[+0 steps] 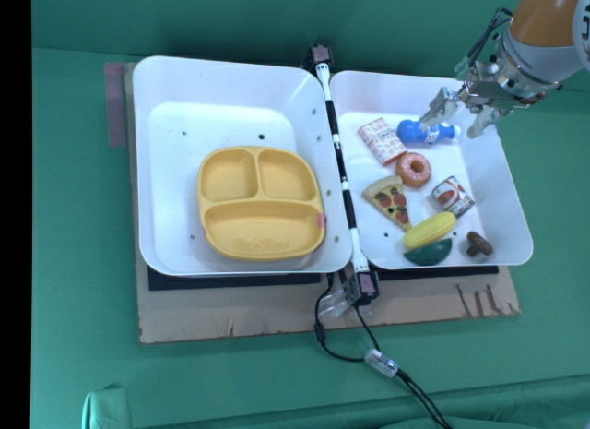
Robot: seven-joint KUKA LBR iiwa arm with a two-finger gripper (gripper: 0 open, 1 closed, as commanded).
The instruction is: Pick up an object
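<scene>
On the green table sit two shallow white bins side by side: the left bin (pixel 175 95) holds a yellow divided plate (pixel 261 203), and the right bin (pixel 516 224) holds a scatter of toy foods. Over the far right corner of the right bin, the grey and orange arm's pincer (pixel 461 115) hangs with its two fingers spread apart, nothing between them. Just below it lies a small blue bottle (pixel 427 132) on its side, the likeliest target, close to the bin's far wall. Nearby are a red and white packet (pixel 381 139), a frosted doughnut (pixel 414 170), a small can (pixel 453 196), a pizza slice (pixel 390 202), a corn cob (pixel 430 230) resting on a green wedge (pixel 428 252), and a brown mushroom (pixel 477 245). The bottle looks round and could roll away from closing fingers, or slip toward the packet. The far rim sits near, so a finger coming down may strike the wall. The most open floor lies along the bin's right side and in its near left corner.
</scene>
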